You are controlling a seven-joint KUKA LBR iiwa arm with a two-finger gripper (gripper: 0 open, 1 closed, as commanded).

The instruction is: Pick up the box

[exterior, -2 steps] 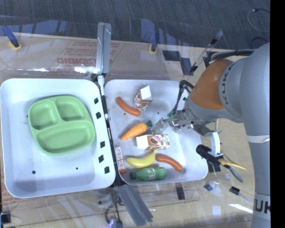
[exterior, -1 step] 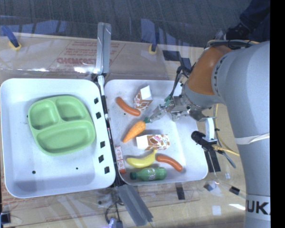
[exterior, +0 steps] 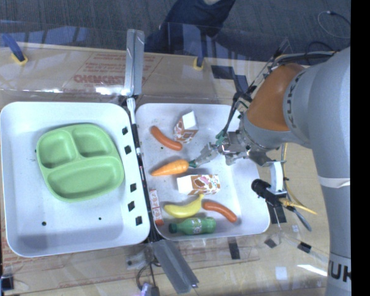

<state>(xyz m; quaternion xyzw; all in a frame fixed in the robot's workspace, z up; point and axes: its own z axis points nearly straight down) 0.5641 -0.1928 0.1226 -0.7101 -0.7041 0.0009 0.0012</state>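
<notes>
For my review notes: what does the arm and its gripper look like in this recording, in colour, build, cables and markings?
The arm is thick, rounded and light grey, with an orange band above the wrist. Thin dark cables loop around that band. White letters, cut off by the frame edge, show low on the grey casing. The gripper is a small metallic assembly ending in slim grey fingers with a green spot near its base.
</notes>
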